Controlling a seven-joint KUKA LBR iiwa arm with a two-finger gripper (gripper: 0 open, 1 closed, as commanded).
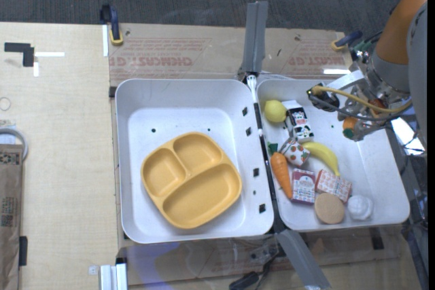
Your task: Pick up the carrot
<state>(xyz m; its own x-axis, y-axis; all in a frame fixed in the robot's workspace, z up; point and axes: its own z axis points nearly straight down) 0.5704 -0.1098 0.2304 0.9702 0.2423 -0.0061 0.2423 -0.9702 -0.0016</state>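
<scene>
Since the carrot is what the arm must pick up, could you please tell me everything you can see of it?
The carrot is a small orange toy, smooth like plastic, thick at its upper end and tapering toward the bench's near edge. It lies flat in the right bin, hard against the left wall, its right side touching a red packet. Nothing grips it.

Only readable thing here is the red print on the cardboard sheet (204, 51) lying behind the two bins. It's upside down from this angle and looks like "CHEMCAST", showing up twice, once behind the left bin and again behind the right one. The little cartons in the right bin (380, 214) have printed graphics, but they're way too small and blurry to read.
</scene>
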